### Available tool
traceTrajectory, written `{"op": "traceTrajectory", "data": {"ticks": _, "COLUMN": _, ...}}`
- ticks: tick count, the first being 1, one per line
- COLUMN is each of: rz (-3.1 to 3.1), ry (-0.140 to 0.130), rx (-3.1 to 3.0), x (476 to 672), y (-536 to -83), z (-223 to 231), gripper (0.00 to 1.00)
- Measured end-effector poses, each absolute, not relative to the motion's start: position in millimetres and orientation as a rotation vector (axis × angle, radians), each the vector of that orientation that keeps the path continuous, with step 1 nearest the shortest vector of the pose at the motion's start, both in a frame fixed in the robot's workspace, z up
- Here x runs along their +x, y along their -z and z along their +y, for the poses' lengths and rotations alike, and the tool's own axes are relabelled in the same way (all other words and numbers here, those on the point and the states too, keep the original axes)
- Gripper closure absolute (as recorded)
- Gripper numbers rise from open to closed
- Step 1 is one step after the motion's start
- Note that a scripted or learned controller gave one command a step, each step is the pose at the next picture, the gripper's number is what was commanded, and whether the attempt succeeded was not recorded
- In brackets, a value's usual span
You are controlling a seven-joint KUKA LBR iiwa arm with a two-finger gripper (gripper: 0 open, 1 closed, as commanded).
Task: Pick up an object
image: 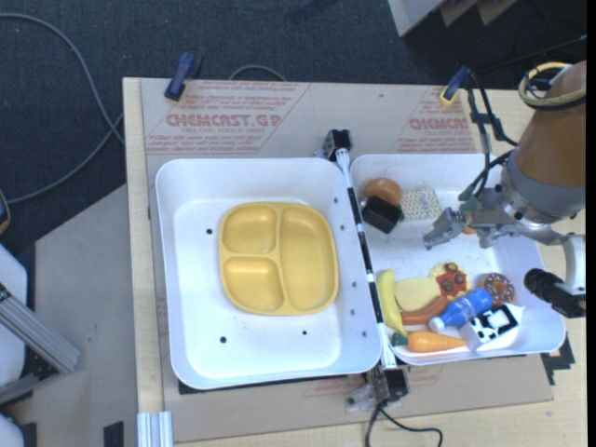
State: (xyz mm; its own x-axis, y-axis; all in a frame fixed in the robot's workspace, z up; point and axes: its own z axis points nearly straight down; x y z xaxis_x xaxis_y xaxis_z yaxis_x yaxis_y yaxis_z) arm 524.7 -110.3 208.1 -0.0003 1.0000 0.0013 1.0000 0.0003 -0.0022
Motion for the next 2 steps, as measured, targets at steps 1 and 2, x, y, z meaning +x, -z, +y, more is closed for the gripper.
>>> {"op": "traceTrajectory", "data": {"ticks": 1, "rz": -2.229, "ry": 0.009, "rx": -2.227, "x": 503.8, "y": -97, "z": -126, "gripper": 0.00}}
{"op": "traceTrajectory", "data": {"ticks": 2, "rz": -2.234, "ry": 0.014, "rx": -2.232, "x": 564.7, "y": -91, "z": -96, "gripper": 0.00}}
